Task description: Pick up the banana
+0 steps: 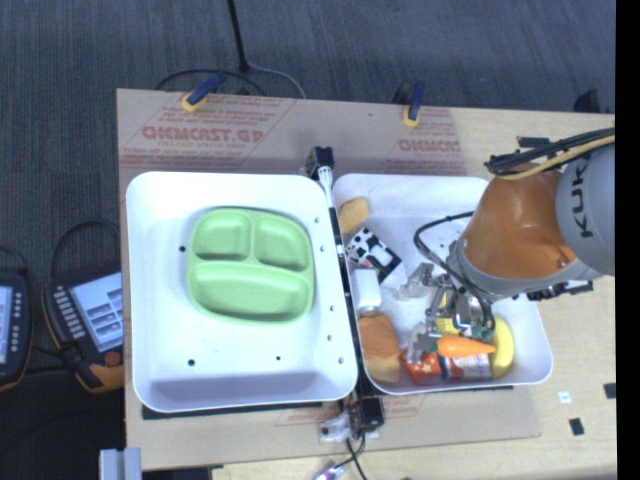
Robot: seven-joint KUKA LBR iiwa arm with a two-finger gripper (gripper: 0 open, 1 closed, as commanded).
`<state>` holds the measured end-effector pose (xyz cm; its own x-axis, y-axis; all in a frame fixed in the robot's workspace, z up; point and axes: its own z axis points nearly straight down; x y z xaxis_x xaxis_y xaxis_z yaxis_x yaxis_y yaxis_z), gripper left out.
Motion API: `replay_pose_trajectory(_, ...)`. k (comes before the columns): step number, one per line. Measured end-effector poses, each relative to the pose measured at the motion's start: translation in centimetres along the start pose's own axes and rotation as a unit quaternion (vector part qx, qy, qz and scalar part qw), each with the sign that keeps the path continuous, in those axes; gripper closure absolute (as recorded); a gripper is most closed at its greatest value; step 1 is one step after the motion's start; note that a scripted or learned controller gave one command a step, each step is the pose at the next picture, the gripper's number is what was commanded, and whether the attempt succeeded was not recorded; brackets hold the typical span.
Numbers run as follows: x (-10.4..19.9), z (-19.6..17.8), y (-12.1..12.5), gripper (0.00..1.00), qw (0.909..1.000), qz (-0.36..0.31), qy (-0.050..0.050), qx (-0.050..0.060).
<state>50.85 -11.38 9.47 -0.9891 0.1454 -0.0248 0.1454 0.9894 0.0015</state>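
A cardboard-topped bench on dark carpet carries two shallow white plastic bins side by side, with a robot arm reaching in from the right.

The left bin holds a smooth light-green tray with rounded corners and three compartments. The right bin is cluttered: the gripper hangs low among the items, and whether it is wide, narrow or holding anything cannot be told. The banana, a curved yellow shape, lies against the bin's right wall near the front corner, just right of the gripper. Beside it sits an orange carrot-like piece above a red packet. Further left are a brown bread-like lump, a black-and-white patterned block and a tan piece.
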Motion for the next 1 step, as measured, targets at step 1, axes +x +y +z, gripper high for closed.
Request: replay_pose_trajectory(1,0.21,-0.10,1.43,0.00,0.9935,-0.114,-0.005,-0.001)
